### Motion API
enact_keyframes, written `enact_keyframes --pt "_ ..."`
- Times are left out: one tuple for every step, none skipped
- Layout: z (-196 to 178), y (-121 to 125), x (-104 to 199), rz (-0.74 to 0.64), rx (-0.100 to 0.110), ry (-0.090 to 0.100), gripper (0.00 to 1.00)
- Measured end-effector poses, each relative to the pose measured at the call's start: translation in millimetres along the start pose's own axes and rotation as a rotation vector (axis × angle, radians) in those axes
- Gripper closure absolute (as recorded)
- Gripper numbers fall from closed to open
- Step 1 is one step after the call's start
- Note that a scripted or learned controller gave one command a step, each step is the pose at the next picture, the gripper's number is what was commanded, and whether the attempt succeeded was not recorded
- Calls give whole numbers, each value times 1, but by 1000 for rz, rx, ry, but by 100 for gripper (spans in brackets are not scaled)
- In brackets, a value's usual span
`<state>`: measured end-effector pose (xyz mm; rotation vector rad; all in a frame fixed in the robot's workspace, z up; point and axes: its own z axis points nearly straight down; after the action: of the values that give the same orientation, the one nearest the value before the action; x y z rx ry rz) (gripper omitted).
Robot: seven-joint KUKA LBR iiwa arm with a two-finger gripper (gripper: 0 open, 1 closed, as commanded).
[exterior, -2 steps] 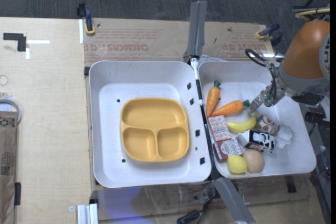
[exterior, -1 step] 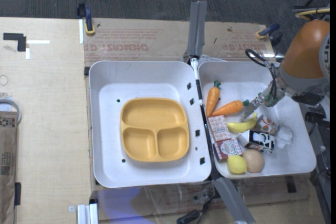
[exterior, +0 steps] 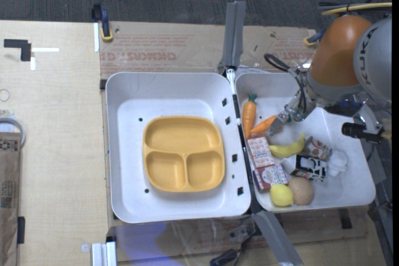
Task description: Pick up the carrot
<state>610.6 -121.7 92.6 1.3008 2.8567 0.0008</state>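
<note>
orange carrot (exterior: 249,116) lies near the claw (exterior: 278,125).

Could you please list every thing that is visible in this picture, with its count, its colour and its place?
bins: 2, white, side by side on the bench
divided plate: 1, yellow, middle of the left bin
carrot: 1, orange with green top, right bin, by its left wall
second orange piece: 1, orange, right bin, beside the carrot, at the gripper; what it is cannot be told
banana: 1, yellow, middle of the right bin
lemon: 1, yellow, front of the right bin
round brown item: 1, tan, right of the lemon
small packets: several, red and white, one black and white, right bin
arm: 1, grey and orange, over the right bin
gripper: 1, dark, low in the right bin
</note>
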Motion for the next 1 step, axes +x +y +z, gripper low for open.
enact_keyframes --pt "0 17 2 160 2 0 0"
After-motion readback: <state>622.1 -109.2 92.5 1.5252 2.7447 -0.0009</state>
